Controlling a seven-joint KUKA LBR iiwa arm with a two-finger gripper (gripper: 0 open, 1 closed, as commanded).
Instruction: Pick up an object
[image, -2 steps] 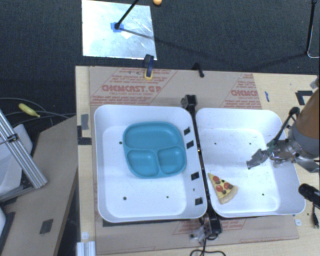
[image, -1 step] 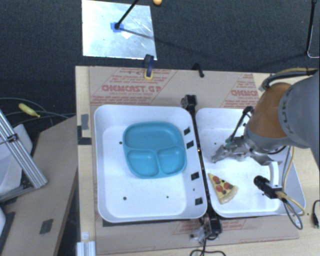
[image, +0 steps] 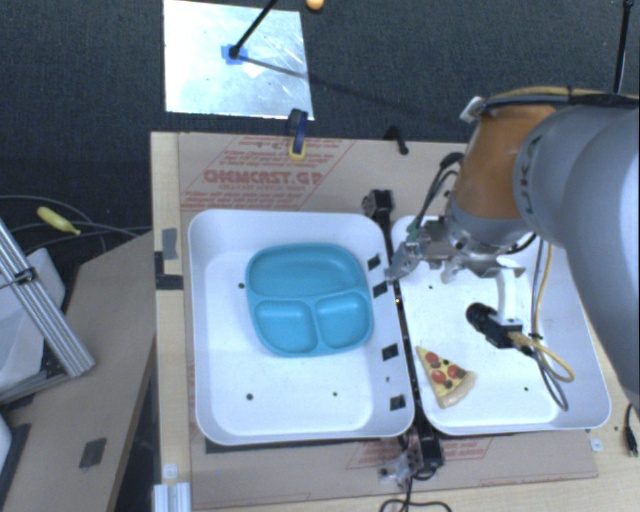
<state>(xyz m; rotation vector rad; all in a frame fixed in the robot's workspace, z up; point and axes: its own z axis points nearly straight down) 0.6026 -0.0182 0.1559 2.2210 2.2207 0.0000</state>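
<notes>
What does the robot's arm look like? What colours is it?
The robot's arm is thick, round and smooth grey, like a big pipe. Above the wrist it wears a wide orange band. At its end sits a small silvery metal gripper, and a thin dark cable loops beside the wrist.

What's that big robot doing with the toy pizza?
The grey and orange robot arm is reaching in over the right bin to try to pick something up. Its claw is up by that bin's far left corner. The toy pizza slice lies nearer the front of the same bin, apart from the claw. A blue plate sits in the left bin.
</notes>
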